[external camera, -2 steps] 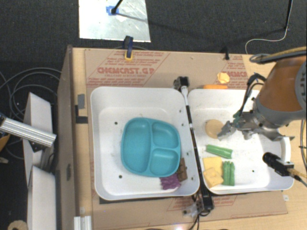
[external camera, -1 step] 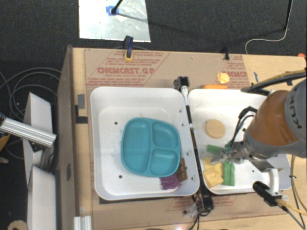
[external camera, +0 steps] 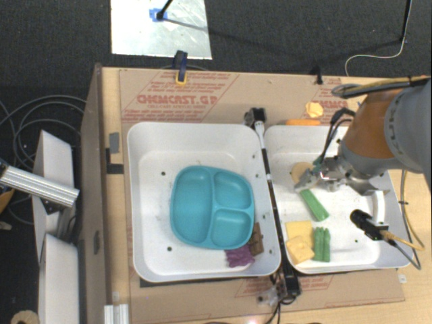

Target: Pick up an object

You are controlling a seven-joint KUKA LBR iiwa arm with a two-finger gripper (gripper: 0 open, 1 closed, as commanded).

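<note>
green stick [external camera: 314,204], long axis diagonal, upper-left to lower-right

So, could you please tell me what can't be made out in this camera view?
- End effector: its tip is too small and blurred to show whether it grips anything.
- Right bin: the arm hides part of its floor.
- Purple object: partly tucked under the teal plate; identity unclear.

Smooth, glossy teal plastic plate [external camera: 212,208] at centre; matt white plastic bins [external camera: 145,201]; printed brown cardboard [external camera: 179,96] above; shiny foil-like sheet [external camera: 160,20] at upper left.
</note>
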